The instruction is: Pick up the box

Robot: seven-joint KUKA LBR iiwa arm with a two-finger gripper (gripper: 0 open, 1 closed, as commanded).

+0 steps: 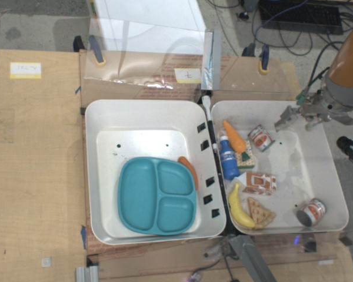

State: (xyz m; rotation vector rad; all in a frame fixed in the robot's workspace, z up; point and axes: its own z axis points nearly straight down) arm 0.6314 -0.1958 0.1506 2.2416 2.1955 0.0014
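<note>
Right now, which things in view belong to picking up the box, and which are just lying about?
Job: small brown-and-white carton box; gripper.
Lying about: teal divided plate, yellow banana, blue bottle, orange carrot, two tin cans.

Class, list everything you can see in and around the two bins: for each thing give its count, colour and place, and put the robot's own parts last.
Bins: 2, white, side by side on the bench.
Plate: 1, teal, three compartments, in the left bin.
Carrots: 2, orange; one at the plate's right edge, one in the right bin near the top.
Bottle: 1, blue, right bin by its left wall.
Cans: 2, silver with red; one near the top, one at the lower right corner.
Box: 1, white and brown, middle of the right bin.
Banana: 1, yellow, lower left of the right bin.
Pizza slice: 1, tan, beside the banana.
Gripper: 1, grey, over the right bin's upper part.
</note>
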